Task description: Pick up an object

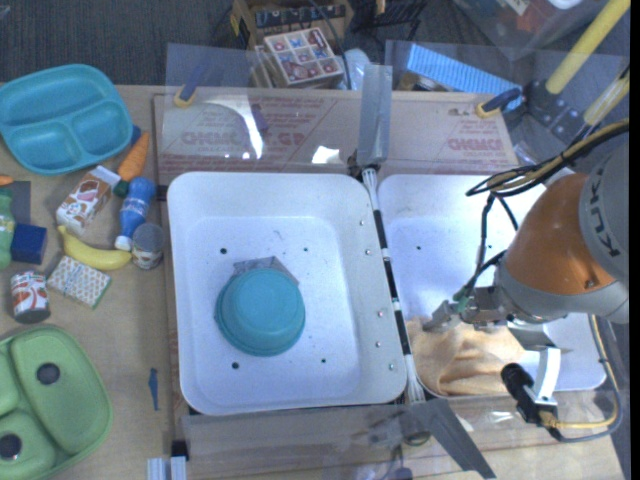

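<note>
- Arm [570,248] is seen over the right bin [440,218], reaching in from the right; gripper [468,313] is positioned low at the bin's near-left area, just above a tan cloth-like object [470,358].
- Fingers: state cannot be told; they are blurred and partly masked by the wrist.
- Tan object is bunched in the right bin's near-left corner, against the wall shared with the left bin [200,218].
- Teal bowl [261,311] is set upside down in the left bin, near its middle-front, on a grey scrap [258,266].
- Cables [500,193] are looped over the right bin beside the arm.
- On the counter's left edge: blue divided tray [65,118], banana [92,251], small carton [84,200], blue bottle [134,211], green tray [45,403].
- Cardboard panels [330,133] are stood along the bins' far edges; clutter is seen on the floor beyond.
</note>
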Action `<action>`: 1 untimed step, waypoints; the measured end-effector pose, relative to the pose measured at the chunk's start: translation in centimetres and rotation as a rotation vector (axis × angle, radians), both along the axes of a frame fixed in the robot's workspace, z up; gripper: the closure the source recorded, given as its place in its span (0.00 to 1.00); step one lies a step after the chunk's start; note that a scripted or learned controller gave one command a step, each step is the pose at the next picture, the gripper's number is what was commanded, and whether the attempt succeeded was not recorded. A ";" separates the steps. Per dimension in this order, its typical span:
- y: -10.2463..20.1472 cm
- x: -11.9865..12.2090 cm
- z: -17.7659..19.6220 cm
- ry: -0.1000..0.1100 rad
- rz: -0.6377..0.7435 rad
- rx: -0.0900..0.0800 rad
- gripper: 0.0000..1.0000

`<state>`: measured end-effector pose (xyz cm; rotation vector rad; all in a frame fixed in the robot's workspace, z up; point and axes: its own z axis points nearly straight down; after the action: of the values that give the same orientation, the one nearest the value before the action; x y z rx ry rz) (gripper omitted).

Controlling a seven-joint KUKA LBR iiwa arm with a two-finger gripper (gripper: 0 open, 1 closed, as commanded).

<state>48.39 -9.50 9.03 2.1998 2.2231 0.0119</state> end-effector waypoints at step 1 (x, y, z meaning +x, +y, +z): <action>0.0 0.1 1.1 -0.005 -0.002 -0.001 1.00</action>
<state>48.50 -9.54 10.10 2.1986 2.2181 0.0163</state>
